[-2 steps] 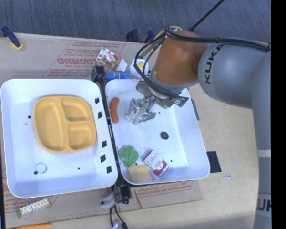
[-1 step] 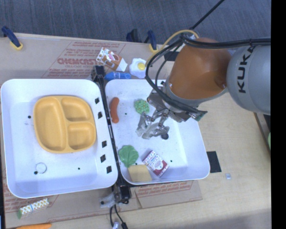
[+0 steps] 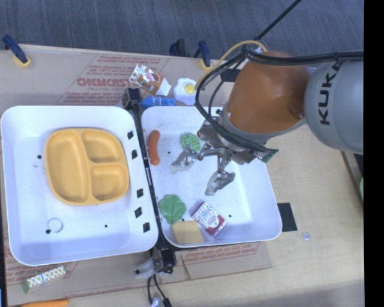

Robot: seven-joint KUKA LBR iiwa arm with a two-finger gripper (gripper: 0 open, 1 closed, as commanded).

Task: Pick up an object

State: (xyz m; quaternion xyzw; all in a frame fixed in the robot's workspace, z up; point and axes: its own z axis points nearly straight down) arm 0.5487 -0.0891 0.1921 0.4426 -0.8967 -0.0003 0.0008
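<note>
My gripper (image 3: 201, 171) hangs over the middle of the right bin (image 3: 259, 194) with its two metal fingers (image 3: 219, 182) spread apart, nothing between them. A green leafy toy (image 3: 191, 141) lies just behind the left finger, partly hidden by the wrist. A red sausage (image 3: 154, 147) lies upright along the bin's left wall. At the front of the bin sit a green leaf piece (image 3: 172, 207), a yellow block (image 3: 187, 232) and a red-and-white packet (image 3: 209, 219).
The left bin (image 3: 19, 190) holds a yellow divided tray (image 3: 86, 165). Behind the bins lie a small printed packet (image 3: 144, 77), a blue item (image 3: 157, 101) and a white-and-yellow egg toy (image 3: 186, 88). A wrapped candy (image 3: 45, 277) lies on the cardboard in front.
</note>
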